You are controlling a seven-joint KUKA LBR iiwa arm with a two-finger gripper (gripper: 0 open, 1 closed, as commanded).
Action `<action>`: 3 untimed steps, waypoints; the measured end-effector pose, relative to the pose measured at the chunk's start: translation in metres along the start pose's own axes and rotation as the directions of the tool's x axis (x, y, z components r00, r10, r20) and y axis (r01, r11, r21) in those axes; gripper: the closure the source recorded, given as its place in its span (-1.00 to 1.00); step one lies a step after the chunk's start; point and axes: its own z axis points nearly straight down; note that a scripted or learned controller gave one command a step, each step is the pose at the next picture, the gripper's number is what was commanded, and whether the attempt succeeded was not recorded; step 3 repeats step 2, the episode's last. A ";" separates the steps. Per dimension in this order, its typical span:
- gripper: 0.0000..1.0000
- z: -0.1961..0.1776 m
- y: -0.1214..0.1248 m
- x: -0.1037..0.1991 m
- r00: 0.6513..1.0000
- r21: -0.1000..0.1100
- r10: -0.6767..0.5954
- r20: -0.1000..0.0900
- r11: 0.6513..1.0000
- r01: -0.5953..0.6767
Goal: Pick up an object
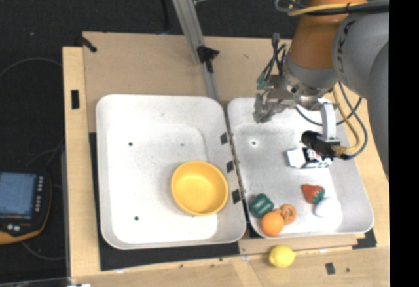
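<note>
The desk [144,69] carries two shallow white bins side by side. The left bin [131,128] holds a yellow bowl [199,187], upright, near its lower right corner. The right bin [275,148] holds the smaller things: a black and white item [308,153] near its right side, a red and green toy [313,192] below that with a small white object [323,207] just beside it, and along the lower edge a green piece [261,203], an orange ball [272,223] and a smaller orange item [287,213] touching the ball. A yellow lemon [281,256] lies on the desk, outside the bins, just below the right bin. The grey arm [327,37] reaches in from the right, and its pincer [266,107] hangs over the upper left corner of the right bin, well apart from the objects, its fingers spread with nothing between them.
</note>
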 end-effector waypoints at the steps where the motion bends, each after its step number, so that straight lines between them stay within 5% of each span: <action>1: 1.00 -0.014 0.006 0.056 1.000 0.001 -0.001 0.000 1.000 0.001; 2: 1.00 -0.020 0.014 0.116 1.000 0.002 -0.001 0.000 1.000 0.001; 3: 1.00 -0.020 0.014 0.116 1.000 0.002 -0.001 0.000 1.000 0.001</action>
